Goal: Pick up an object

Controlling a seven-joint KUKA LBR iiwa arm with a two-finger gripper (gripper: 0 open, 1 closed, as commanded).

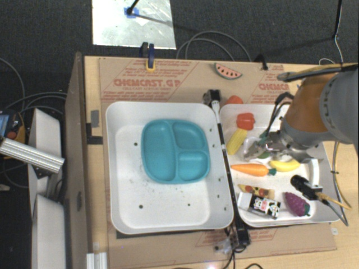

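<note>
The gripper [262, 146] is hovering low in the right bin [320, 220], near the carrot [251, 170] and banana [285, 165]; jaw state cannot be determined. Nothing is lifted; grasping remains.

bins [168, 220]: white, smooth plastic, slight sheen | divided plate [175, 151]: teal plastic, matt | bench board [168, 80]: brown cardboard, printed, matt | toy carrot [250, 170], banana [285, 165], corn [236, 141]: glossy, probably plastic | sheet [133, 15] on the floor: crinkled, shiny foil-like | floor [45, 32]: dark, rough carpet | arm [331, 108]: smooth grey, orange band
</note>
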